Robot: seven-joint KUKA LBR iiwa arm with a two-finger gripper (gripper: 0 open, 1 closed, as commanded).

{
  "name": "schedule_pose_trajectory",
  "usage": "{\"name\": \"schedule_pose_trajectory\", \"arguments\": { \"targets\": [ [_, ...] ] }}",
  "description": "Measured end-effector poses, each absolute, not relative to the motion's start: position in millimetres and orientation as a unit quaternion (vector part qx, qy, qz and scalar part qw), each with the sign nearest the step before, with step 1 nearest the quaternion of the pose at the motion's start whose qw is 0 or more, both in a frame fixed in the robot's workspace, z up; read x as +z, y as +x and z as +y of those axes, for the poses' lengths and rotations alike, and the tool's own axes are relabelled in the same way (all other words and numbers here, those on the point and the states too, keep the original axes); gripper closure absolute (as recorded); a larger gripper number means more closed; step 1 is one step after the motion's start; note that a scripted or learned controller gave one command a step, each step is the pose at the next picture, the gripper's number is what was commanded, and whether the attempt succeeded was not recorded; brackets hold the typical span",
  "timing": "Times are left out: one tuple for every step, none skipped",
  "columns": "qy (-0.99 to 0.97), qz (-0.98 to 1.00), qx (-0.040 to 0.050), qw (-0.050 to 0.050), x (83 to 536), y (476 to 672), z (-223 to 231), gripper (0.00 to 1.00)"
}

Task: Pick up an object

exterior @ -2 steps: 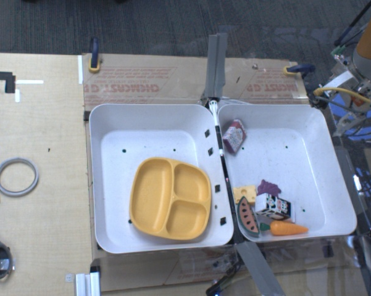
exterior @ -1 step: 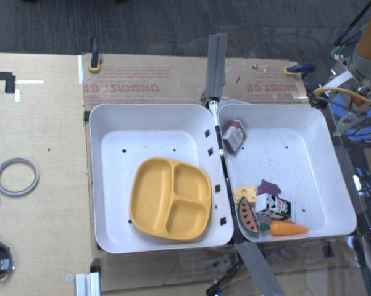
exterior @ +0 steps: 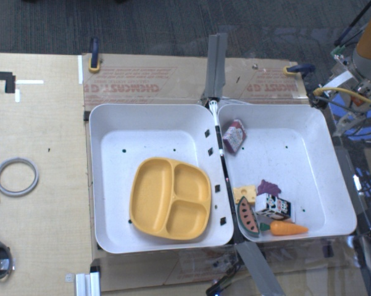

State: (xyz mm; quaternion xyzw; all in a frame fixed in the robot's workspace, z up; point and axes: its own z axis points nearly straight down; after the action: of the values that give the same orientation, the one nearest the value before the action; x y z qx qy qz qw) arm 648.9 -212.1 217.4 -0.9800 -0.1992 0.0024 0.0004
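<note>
arm at bench's right edge, pincer state could not be told | carrot lay in right bin near its front edge | advice: descend square over carrot, clear of watermelon slice

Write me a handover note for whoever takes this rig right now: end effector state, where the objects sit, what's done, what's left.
End effector: the arm sits at the right edge, above the right bin's far corner; its state cannot be read.
Left bin: a yellow divided plate.
Right bin: purple packet by the divider; near the front, cheese wedge, purple toy, black-and-white toy, watermelon slice and carrot clustered together.
Done: nothing lifted; all objects lie in the bins.
Left: choose one object, grasp, lift.
</note>
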Motion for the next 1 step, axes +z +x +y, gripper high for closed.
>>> {"name": "schedule_pose_trajectory", "arguments": {
  "targets": [
    [-0.914, -0.405, 0.0021, 0.001, 156.5, 608.1, -170.3, 0.0]
  ]
}}
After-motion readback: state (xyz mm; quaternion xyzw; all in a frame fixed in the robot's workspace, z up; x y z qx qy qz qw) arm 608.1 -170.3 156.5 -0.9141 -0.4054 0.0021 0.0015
